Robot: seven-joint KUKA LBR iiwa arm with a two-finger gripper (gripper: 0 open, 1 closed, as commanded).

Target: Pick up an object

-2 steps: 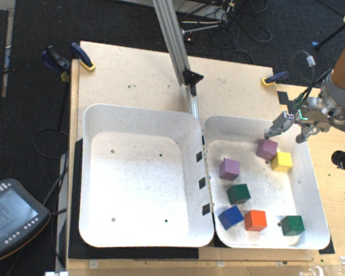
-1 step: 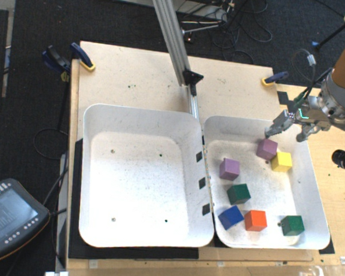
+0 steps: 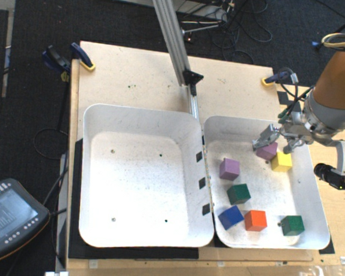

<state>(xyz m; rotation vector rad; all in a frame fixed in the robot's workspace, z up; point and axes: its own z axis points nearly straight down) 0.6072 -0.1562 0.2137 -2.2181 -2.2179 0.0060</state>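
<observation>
My gripper hangs over the far part of the right bin, open, with its fingers spread. A mauve block lies just under the left fingertip, and a yellow block sits right beside it, below the gripper. Nothing sits between the fingers. Further forward in the same bin lie a purple block, a dark green block, a blue block, an orange block and a green block.
The left bin stands beside the right one. A slanted metal pole runs down to the gap between the bins. Clamps grip the bench's far corners. A teach pendant lies at the lower left.
</observation>
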